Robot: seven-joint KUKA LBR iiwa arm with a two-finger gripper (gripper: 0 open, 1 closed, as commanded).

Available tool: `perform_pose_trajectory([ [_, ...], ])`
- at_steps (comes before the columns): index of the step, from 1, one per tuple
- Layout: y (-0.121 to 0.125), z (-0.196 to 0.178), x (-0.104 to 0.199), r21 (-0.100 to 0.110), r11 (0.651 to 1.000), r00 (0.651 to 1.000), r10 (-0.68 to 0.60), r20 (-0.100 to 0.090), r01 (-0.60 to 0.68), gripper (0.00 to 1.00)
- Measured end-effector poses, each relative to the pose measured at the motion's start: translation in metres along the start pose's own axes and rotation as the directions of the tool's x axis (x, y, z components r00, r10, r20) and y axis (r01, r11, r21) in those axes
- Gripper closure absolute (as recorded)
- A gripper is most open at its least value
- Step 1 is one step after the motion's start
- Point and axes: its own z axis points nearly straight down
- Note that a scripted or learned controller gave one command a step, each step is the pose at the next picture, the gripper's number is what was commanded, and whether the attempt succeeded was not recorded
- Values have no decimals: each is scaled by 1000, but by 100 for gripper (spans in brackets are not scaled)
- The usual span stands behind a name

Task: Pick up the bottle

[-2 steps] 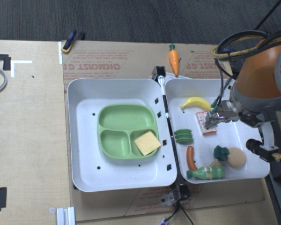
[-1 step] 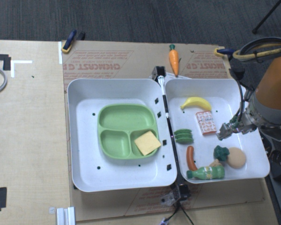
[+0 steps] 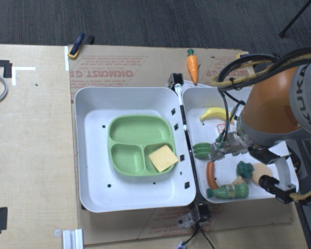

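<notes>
Your grey two-finger gripper hangs over the right white bin, fingers' state impossible to tell, while the green plastic bottle lies near the front wall.

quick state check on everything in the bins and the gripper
green bottle: lying on its side, right bin, front edge
hot dog: lying flat beside the bottle
banana: lying at right bin's back
yellow block: resting in green tray
gripper: low over right bin, grip unclear

1 fixed cam, above bench, slanted down, both bins visible
</notes>
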Motion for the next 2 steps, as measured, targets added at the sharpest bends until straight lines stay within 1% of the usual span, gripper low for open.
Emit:
perform_pose_trajectory([
  [1, 19, -15, 99, 0, 989, 989, 148, 1, -148, 100],
  [2, 30, -20, 156, -1, 999, 999, 32, 1, -32, 100],
])
